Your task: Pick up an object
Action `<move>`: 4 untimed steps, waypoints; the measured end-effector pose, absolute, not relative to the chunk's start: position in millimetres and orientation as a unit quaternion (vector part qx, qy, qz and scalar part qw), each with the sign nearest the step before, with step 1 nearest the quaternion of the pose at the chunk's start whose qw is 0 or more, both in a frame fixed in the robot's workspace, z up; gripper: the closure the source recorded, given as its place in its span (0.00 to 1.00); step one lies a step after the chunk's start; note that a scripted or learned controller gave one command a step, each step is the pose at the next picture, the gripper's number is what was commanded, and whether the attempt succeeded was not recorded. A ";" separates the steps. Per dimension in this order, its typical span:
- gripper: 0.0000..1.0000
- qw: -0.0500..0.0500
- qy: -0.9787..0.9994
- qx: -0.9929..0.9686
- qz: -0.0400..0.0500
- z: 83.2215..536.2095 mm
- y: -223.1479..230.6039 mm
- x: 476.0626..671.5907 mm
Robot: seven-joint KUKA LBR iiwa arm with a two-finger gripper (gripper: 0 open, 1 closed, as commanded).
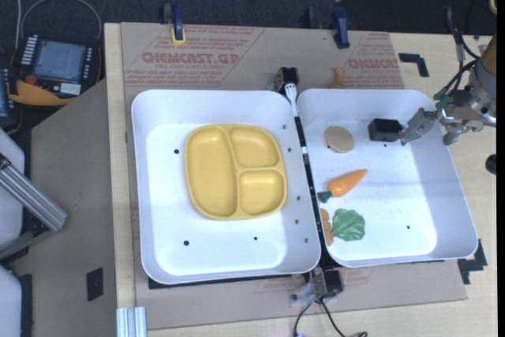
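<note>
Orange carrot (green stub end), lying slantwise in right bin, jaws apparently spread apart, holding nothing

Rt bin right half open; carrot, greens left.

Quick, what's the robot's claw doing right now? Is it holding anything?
Gripper: open, holding nothing, at the right bin's far right edge, beside the black block.
</note>
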State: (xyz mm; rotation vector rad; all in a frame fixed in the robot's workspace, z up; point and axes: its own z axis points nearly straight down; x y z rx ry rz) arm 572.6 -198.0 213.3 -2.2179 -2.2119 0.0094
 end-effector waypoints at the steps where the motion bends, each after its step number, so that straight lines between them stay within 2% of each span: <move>1: 0.00 0.000 -0.707 -0.707 0.000 218.9 -197.7 575.2; 4: 0.00 0.003 -0.707 -0.707 0.002 81.4 -198.0 578.0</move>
